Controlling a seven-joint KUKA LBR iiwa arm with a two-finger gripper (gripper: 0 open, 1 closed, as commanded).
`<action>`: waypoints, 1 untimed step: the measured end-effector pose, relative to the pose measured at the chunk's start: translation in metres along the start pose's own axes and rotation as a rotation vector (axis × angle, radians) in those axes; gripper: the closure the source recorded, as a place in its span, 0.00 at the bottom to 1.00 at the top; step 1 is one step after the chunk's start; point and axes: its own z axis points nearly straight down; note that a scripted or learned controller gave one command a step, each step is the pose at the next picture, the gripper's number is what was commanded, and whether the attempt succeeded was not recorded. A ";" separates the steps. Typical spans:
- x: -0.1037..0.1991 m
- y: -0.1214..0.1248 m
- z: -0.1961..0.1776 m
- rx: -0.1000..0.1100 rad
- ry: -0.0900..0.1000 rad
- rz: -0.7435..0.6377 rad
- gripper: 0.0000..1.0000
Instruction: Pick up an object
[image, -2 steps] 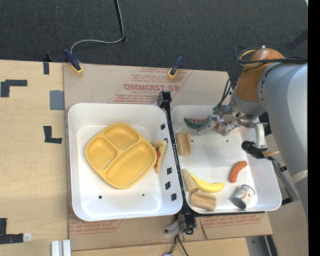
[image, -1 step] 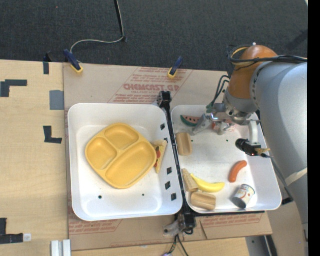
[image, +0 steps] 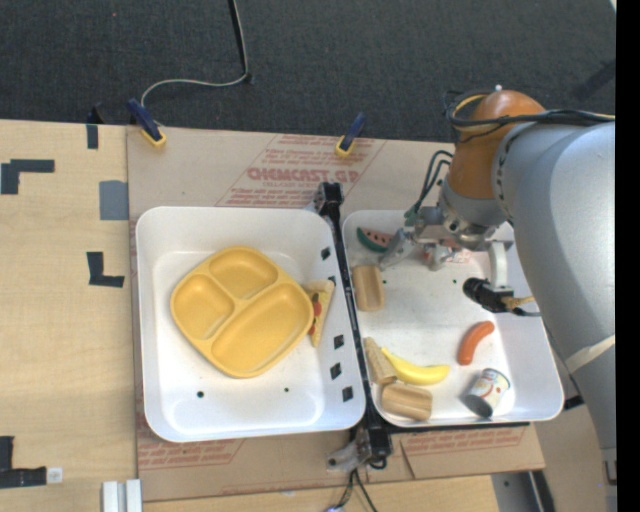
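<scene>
My gripper (image: 438, 248) hangs low over the far part of the right bin (image: 530, 400), under the orange wrist band. A watermelon slice (image: 373, 238) lies just to its left, and a tan wooden block (image: 368, 287) sits a little nearer the front. Further forward are a red sausage (image: 476, 341), a banana (image: 415, 372), a small grey can (image: 487, 390), a tan bread stick (image: 378, 360) and a wooden cylinder (image: 405, 401). Nothing shows held in the gripper. The arm hides the bin's far right corner.
The left bin (image: 160, 400) holds a yellow divided plate (image: 240, 308) and a small yellow-and-red toy (image: 320, 308) against its right wall. A black divider (image: 340, 290) runs between the bins. Clamps (image: 148, 122) and a cable lie at the bench's back.
</scene>
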 end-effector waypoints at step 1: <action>0.002 0.000 0.000 0.000 -0.002 0.001 0.00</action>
